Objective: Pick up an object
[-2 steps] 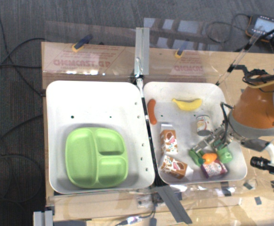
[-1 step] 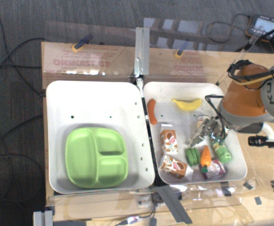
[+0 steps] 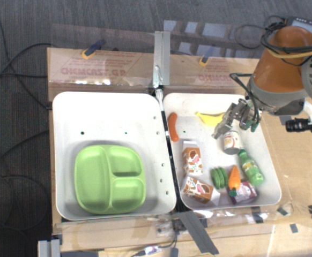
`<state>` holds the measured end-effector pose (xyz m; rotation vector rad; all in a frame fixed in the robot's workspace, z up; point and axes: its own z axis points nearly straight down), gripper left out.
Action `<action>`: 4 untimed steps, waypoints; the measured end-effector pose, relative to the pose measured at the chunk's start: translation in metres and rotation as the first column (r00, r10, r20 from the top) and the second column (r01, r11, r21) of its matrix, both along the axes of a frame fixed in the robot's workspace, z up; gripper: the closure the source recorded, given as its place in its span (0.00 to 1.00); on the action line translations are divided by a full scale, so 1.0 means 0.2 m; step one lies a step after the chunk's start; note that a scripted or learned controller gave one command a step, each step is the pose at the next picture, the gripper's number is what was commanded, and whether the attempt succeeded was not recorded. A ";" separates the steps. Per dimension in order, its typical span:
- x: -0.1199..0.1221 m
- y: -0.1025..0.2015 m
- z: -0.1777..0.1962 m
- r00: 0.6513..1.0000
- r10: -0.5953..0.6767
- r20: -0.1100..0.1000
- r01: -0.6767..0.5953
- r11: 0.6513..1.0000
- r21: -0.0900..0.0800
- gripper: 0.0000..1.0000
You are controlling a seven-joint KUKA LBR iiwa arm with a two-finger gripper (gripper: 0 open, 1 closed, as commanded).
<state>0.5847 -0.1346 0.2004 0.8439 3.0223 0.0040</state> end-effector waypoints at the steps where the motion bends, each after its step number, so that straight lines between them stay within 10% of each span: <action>1: -0.09 0.12 -0.26 1.000 0.025 -0.004 -0.025 1.000 -0.002 1.00; 2: -0.03 0.38 0.19 0.986 0.169 -0.001 -0.169 0.986 -0.001 1.00; 3: 0.31 0.64 0.09 0.958 0.285 -0.001 -0.285 0.958 -0.002 1.00; 4: 0.32 0.65 0.15 0.958 0.285 0.006 -0.285 0.958 0.000 1.00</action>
